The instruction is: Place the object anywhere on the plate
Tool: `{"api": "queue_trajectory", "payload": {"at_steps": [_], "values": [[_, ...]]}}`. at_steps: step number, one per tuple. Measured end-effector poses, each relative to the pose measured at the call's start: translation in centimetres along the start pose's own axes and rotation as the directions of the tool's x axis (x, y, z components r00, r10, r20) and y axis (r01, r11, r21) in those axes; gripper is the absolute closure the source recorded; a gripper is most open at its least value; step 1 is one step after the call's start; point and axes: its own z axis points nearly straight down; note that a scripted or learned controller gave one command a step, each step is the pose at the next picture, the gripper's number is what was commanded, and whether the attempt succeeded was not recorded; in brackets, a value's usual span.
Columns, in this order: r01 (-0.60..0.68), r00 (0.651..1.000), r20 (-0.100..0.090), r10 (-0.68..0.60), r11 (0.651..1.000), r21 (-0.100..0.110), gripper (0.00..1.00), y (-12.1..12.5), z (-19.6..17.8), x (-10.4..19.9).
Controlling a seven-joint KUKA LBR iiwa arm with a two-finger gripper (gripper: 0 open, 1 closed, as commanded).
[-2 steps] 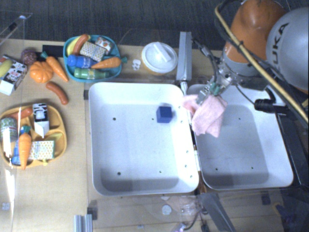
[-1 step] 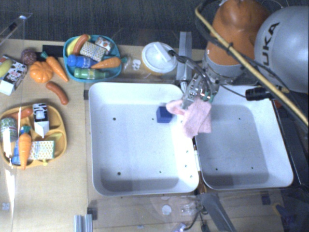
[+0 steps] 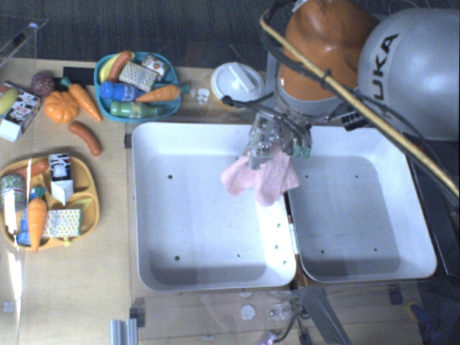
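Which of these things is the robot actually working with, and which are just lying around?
In the job:
- gripper
- pink cloth, hanging from the gripper over the white bins

Lying about:
- blue bowl of toy food
- yellow tray of toy food
- toy pumpkin
- toy sausage
- white lid

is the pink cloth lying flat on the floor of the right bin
No, the pink cloth hangs bunched from the gripper, over the right edge of the left bin.
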Motion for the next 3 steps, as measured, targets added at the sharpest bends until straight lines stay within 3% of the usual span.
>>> {"api": "queue_trajectory", "payload": {"at_steps": [2,3], "values": [[0.028,1.000,0.000,-0.028,1.000,-0.001,1.00,10.2,2.3,2.3],[0.028,1.000,0.001,-0.028,1.000,-0.001,0.00,10.2,2.2,2.2]]}}
